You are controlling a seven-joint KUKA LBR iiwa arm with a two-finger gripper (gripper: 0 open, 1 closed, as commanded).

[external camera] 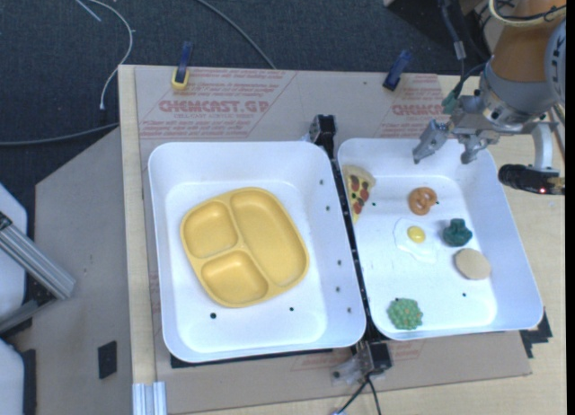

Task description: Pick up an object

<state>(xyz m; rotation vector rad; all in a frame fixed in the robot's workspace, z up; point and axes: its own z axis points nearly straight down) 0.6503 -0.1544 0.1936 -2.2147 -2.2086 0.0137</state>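
Hovering over the far edge of the right bin (512, 251), the gripper (446, 145) has its two fingers spread apart with nothing between them. Inside that bin lie a pizza slice (358, 189), brown doughnut (422, 198), fried egg (416, 235), dark green piece (456, 233), tan roll (472, 264) and green broccoli (405, 313). A yellow divided tray (243, 245) fills the left bin (171, 180).

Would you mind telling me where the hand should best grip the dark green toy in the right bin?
Probably across its lumpy middle, coming straight down. The dark green toy is small and compact, with bare bin floor on all sides; the hand hangs open above the right bin.
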